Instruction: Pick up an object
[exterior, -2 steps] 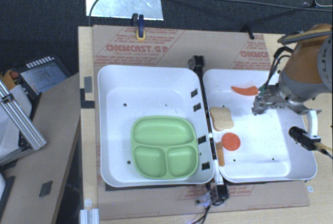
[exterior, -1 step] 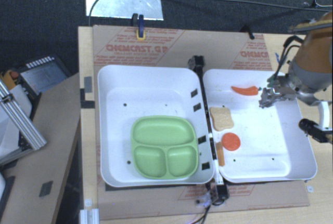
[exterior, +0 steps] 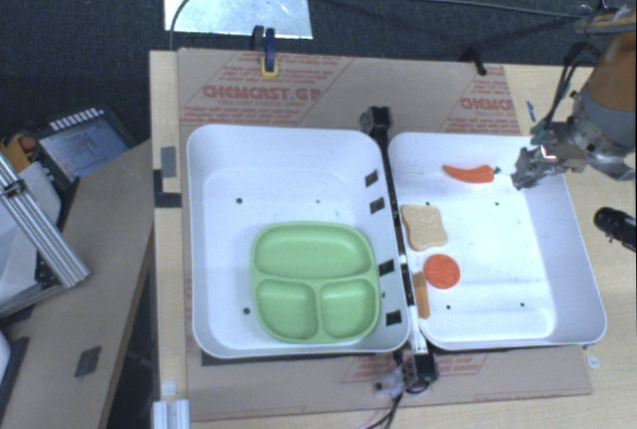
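In the right bin (exterior: 557,248) lie an orange-red chili pepper (exterior: 468,173) near the back, a slice of toast (exterior: 424,226) by the left wall, a red-orange round slice (exterior: 442,271) below it, and a thin brown stick (exterior: 420,296) along the divider. My gripper (exterior: 530,167) hovers at the bin's back right, just right of the pepper's tip and apart from it. Nothing shows between its fingers.
The left bin (exterior: 214,218) holds a green three-compartment plate (exterior: 315,280). A black clip (exterior: 378,120) sits at the divider's far end. Cables run over the dark floor behind the bench. A metal rail and a device stand at the far left.
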`<control>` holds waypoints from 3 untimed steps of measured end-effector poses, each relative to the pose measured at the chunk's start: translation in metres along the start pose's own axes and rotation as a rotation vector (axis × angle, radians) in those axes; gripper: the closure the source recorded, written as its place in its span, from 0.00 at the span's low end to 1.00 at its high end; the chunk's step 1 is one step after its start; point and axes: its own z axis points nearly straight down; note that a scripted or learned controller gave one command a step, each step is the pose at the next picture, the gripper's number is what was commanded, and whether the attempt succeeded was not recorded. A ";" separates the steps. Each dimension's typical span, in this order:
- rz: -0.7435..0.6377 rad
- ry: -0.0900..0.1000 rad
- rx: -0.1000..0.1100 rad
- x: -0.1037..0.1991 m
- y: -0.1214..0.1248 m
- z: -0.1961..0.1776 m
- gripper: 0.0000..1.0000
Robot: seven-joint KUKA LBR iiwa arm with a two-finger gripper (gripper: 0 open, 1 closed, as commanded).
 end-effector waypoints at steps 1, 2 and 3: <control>-0.004 0.004 0.005 0.053 -0.003 -0.009 1.00; -0.005 0.004 0.006 0.114 -0.004 0.003 1.00; -0.006 0.005 0.007 0.177 -0.012 0.001 1.00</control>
